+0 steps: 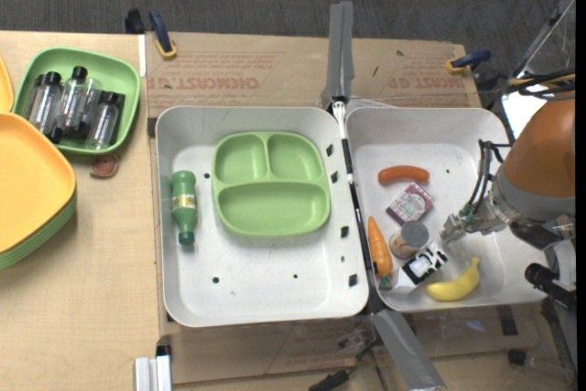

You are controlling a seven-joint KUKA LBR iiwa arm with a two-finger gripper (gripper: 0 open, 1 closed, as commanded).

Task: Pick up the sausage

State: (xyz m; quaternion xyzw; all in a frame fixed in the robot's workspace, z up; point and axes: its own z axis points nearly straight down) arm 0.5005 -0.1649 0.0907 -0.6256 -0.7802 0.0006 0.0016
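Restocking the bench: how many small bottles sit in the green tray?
4, side by side in the green tray left of the bins: bottles at. None looks hidden.

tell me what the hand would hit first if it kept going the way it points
The hand points toward the camera view's left, so it would likely meet the grey round lid first, not the sausage. Depth is unclear.

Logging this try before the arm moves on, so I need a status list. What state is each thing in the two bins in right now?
sausage: lying flat in the right bin, untouched
end effector: low in the right bin, apart from the sausage
carrot: lying along the right bin's left wall
banana: lying flat
green bottle: on its side in the left bin
green divided plate: right side up
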